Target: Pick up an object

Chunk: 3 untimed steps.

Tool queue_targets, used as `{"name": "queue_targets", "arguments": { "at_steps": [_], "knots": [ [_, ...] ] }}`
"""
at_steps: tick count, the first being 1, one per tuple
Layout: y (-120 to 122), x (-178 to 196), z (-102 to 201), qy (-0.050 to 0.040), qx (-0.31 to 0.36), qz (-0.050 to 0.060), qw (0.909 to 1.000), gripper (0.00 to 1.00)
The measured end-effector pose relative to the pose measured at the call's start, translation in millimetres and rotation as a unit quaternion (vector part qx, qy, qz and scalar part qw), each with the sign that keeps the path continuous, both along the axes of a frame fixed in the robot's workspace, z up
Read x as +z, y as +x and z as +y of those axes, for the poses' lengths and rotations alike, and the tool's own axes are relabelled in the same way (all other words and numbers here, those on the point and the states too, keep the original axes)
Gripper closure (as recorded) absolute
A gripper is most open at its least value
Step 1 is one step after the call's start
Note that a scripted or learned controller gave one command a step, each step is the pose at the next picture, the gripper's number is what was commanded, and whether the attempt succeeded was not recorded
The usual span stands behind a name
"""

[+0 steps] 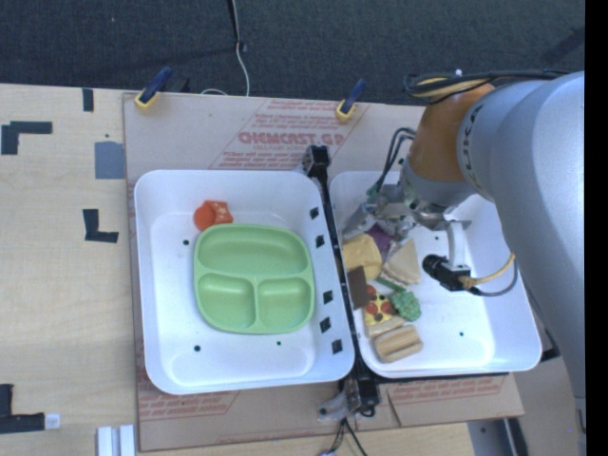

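The tool [385, 215] hangs low over the toy food pile [385, 288] in the right bin [475, 350]; its grip state I cannot tell; crowded pieces may slip aside or lift together, spoiling the pick.

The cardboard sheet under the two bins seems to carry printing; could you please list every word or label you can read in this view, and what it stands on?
"CHEMCAST GP": red print, upside down, on the cardboard sheet behind the bins.
Smaller red lines around it and along the sheet's front edge: too blurred to read.
Black marks on the wooden bench: shapes, not letters.
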State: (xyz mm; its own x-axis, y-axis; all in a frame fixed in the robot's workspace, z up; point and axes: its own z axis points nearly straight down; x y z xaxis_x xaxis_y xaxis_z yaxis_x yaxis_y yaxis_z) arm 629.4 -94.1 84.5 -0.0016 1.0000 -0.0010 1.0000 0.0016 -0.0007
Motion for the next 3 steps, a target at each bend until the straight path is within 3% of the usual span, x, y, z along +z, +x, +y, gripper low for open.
{"name": "queue_targets", "arguments": {
  "at_steps": [1,2,3],
  "knots": [
    [18,0,-23,0.0003,0.0,-0.001,1.0,0.0],
    [-4,4,-3,0.0003,0.0,0.001,1.0,0.0],
    [21,0,-25,0.0004,0.0,0.0,1.0,0.0]
  ]
}}
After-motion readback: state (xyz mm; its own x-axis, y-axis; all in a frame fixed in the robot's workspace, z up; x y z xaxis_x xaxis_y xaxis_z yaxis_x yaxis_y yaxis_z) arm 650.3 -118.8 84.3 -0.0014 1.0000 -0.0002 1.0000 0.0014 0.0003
